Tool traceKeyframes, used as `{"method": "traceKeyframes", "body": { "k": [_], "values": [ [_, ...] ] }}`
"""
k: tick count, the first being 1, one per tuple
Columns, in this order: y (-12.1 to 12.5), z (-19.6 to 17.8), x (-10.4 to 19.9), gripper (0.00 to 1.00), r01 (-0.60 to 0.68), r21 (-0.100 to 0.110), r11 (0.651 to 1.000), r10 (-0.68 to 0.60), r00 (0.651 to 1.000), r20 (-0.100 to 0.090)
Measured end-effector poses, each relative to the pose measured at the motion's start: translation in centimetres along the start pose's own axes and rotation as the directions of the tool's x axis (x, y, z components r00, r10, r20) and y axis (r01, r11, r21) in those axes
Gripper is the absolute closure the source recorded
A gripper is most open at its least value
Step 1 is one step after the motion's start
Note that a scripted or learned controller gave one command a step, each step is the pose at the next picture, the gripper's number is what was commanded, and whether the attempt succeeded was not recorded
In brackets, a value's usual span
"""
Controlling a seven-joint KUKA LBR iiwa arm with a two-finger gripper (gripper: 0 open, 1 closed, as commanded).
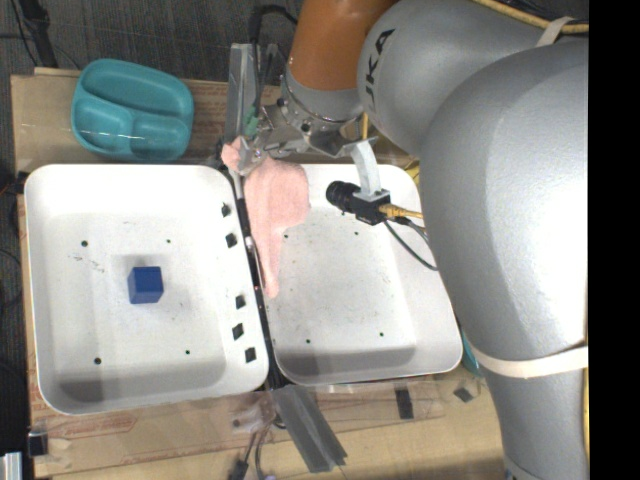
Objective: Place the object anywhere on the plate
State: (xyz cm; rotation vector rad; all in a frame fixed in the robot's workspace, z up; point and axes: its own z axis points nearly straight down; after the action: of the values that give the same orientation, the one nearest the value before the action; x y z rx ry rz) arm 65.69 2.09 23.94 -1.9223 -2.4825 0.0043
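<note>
Faintly, "UKA" lettering on arm (470, 118)

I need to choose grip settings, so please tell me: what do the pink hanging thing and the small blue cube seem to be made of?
The pink limp cloth looks like soft fabric, matte and slightly fuzzy: it droops and folds over the rim between the two white bins. The small blue cube looks rigid with flat faces and sharp edges, probably plastic or painted wood; the view leaves that open.

block (146, 284) in left bin (60, 193), cloth (272, 203) in right bin (400, 353)
</note>
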Motion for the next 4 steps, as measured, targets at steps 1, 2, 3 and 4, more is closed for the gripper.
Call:
{"method": "traceKeyframes", "body": {
  "k": [1, 2, 3, 4],
  "values": [
    [1.0, -1.0, 3.9, 1.00, 0.206, -0.001, 0.979, -0.206, 0.979, 0.000],
    [-0.9, -8.7, -3.4, 1.00, 0.279, -0.002, 0.960, -0.279, 0.960, 0.001],
    [0.0, -0.2, 0.1, 1.00, 0.318, 0.003, 0.948, -0.318, 0.948, -0.001],
    [-1.9, -2.7, -7.6, 1.00, 0.395, -0.001, 0.919, -0.395, 0.919, 0.001]
  ]
}}
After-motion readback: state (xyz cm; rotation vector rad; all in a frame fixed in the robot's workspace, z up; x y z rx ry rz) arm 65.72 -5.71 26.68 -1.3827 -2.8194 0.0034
